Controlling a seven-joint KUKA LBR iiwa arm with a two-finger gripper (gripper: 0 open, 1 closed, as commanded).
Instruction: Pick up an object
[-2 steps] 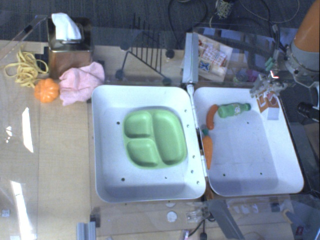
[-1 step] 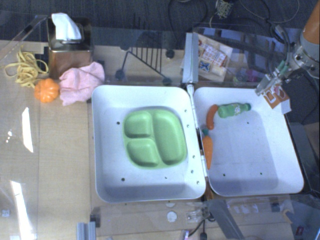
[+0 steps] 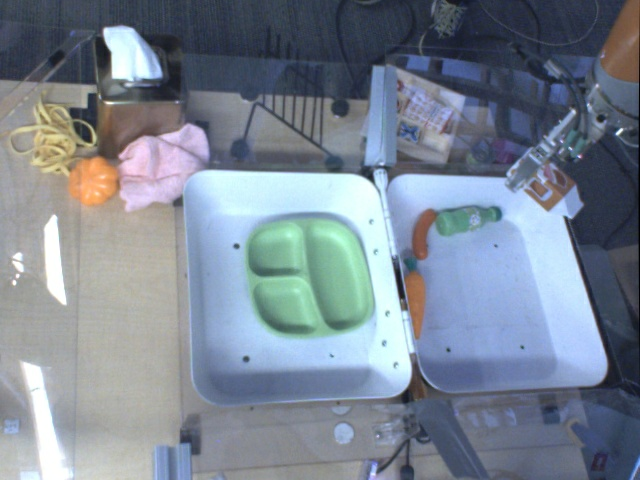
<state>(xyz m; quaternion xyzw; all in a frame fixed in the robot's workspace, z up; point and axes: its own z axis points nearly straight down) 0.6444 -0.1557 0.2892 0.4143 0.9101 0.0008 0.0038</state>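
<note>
Two white bins sat side by side; in the right bin (image 3: 500, 308) we saw a green bottle (image 3: 467, 219) lying crosswise, down-left of the gripper (image 3: 548, 164) above the bin's far right corner; its grip we couldn't tell.

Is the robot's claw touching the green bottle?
Apart. The camera view shows the gripper up by the right bin's far corner, with bare white bin floor between it and the green bottle.

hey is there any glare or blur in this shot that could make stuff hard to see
Camera view: bright glare streaks lie on the clear sheet over the bench at left; the green tray in the left bin looks soft-edged; the end effector is blurry at upper right; the green bottle and carrot read clearly.
</note>
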